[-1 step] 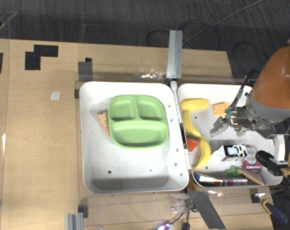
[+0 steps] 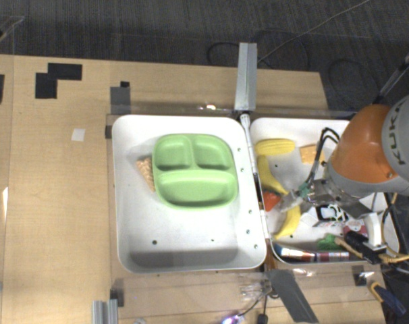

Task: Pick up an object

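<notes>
Two shallow white bins sit side by side on the wooden bench, parted by a thin metal rail. The left white bin (image 2: 130, 235) has plenty of bare floor along its near and left sides; inside it lies one green three-compartment plastic plate (image 2: 193, 169), with one tan cracker-like piece (image 2: 146, 173) poking out from under the plate's left edge. The right white bin (image 2: 285, 125) is crowded, with little open room. In it I count two yellow bananas: one curved yellow banana (image 2: 267, 171) by the rail and one smaller yellow banana (image 2: 289, 221) nearer the front. There is also one yellow corn cob (image 2: 275, 146) at the back, a small red-orange piece (image 2: 271, 199) between the bananas, and markers (image 2: 312, 254) along the front wall. The grey arm's two-finger gripper (image 2: 306, 193) hangs low over this bin, just beside the smaller banana; whether its fingers are open or closed I cannot tell.
</notes>
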Controlling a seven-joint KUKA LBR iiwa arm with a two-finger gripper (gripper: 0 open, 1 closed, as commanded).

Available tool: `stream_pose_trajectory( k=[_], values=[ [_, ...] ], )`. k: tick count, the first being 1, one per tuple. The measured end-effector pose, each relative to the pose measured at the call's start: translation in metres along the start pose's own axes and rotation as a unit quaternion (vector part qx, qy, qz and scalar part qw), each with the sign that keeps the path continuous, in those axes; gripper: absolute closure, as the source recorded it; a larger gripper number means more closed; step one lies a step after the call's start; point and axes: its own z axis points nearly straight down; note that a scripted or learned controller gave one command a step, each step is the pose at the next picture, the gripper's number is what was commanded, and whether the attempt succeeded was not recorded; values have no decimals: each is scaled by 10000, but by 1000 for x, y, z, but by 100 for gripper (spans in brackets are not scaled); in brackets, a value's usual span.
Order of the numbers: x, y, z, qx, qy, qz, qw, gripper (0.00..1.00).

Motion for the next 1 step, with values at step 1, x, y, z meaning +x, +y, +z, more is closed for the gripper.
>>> stream_pose_trajectory(
  k=[1],
  values=[
    [2, 3, -12, -24, 24, -6, 10000, 100]
  ],
)
